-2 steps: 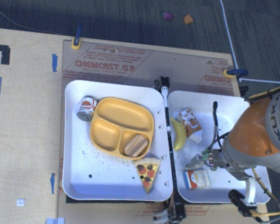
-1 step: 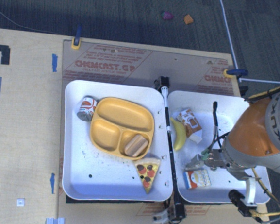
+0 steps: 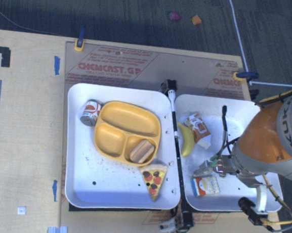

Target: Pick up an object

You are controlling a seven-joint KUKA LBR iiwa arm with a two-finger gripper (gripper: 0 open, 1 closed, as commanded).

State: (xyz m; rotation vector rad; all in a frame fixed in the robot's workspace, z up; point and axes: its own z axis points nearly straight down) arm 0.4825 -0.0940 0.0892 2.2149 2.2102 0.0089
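Hand (image 3: 206, 169) | over right bin (image 3: 238, 107) | just above small carton (image 3: 207, 185)

Two white bins on a desk (image 3: 21, 143), left bin (image 3: 79, 183) with a yellow divided plate (image 3: 127, 132), soda can (image 3: 90, 112), pizza slice (image 3: 154, 180), right bin (image 3: 238, 109) with a banana (image 3: 186, 140), snack packet (image 3: 198, 127), small carton (image 3: 207, 185), gripper (image 3: 207, 168) just above the carton.

Tray (image 3: 127, 118) and can (image 3: 90, 112) in left bin (image 3: 74, 183), pizza slice (image 3: 154, 181) before tray; banana (image 3: 185, 140) in right bin (image 3: 238, 107).
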